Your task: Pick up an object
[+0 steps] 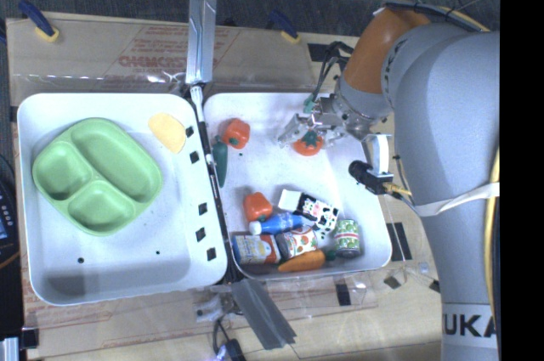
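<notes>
Now hand point(308, 128) is hovering in right bin point(255, 109), fingers spread apart, straddling red tomato point(306, 144) sitting directly beneath; nothing gripped yet.

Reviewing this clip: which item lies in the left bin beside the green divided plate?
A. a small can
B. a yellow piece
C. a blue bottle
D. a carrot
B: the yellow piece lies in the left bin, just right of the green divided plate, near the wall between the two bins.
</notes>
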Robot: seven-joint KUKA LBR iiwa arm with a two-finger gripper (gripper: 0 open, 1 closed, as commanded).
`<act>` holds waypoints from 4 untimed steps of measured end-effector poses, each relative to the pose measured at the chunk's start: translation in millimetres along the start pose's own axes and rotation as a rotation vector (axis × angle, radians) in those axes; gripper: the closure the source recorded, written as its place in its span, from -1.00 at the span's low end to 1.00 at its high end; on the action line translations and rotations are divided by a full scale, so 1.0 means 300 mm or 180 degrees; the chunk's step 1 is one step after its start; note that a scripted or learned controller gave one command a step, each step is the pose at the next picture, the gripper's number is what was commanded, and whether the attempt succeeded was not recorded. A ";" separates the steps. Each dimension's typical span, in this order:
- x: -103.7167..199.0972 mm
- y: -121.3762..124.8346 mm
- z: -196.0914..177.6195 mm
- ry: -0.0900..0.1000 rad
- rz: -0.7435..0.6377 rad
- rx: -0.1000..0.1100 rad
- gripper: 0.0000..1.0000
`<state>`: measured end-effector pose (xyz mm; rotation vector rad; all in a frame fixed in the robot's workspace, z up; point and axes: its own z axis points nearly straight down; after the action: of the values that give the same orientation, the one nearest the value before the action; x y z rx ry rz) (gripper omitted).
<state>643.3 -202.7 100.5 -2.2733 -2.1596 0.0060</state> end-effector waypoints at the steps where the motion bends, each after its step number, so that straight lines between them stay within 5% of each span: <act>1: -0.001 0.039 0.039 -0.0003 -0.0152 -0.0010 -1.00; 2: 0.005 0.042 0.014 0.0001 -0.0180 0.0003 1.00; 3: 0.006 0.042 0.014 0.0002 -0.0181 0.0003 -1.00; 4: 0.010 0.042 -0.005 0.0004 -0.0203 0.0020 1.00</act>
<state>656.1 -200.2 102.1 -2.1996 -2.2269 0.0113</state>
